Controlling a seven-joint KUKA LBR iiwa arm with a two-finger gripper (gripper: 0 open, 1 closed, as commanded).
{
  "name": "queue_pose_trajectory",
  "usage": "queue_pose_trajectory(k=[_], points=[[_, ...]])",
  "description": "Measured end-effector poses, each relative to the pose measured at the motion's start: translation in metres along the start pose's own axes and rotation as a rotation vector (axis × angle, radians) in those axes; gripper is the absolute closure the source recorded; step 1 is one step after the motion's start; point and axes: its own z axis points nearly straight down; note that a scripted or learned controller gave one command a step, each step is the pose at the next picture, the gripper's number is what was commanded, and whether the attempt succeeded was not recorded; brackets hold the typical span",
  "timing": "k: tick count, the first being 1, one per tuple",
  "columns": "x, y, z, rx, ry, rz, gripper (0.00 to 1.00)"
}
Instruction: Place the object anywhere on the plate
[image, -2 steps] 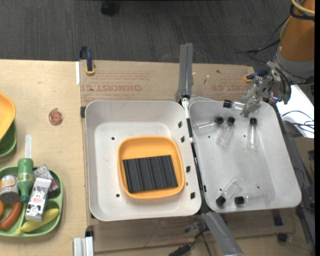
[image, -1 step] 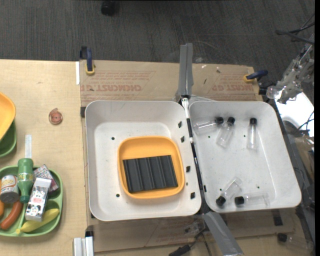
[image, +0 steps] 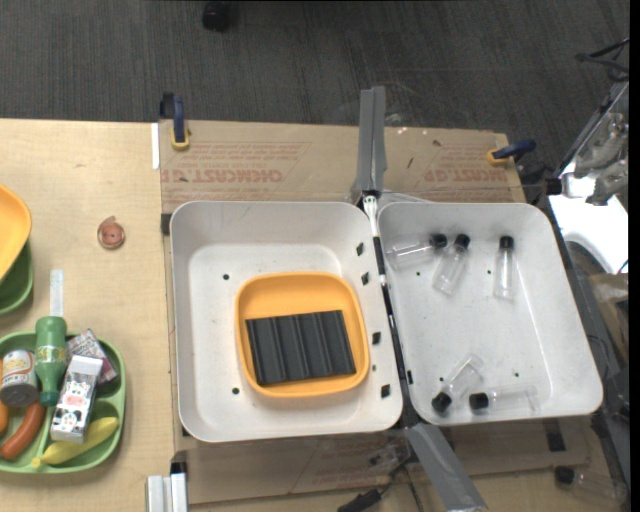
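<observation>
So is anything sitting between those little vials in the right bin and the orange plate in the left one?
Only the bins' adjoining walls. The vials lie in the right bin, the orange plate in the left, with a dark ribbed block covering its middle.

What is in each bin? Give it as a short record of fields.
left bin: orange plate holding a dark ridged block
right bin: five clear vials with black caps, three near the top, two near the bottom
vials: all lying flat, none on the plate
left of bins: green tray of toy food
task state: not done
</observation>
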Motion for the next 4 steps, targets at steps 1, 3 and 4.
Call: queue_pose_trajectory(k=[1, 3, 4], points=[[-0.033, -0.001, -0.070, 0.000, -0.001, -0.214, 1.00], [0.049, 0.001, 0.005, -0.002, 0.001, -0.561, 1.00], [-0.001, 0.000, -0.072, -0.002, 0.000, -0.755, 1.00]])
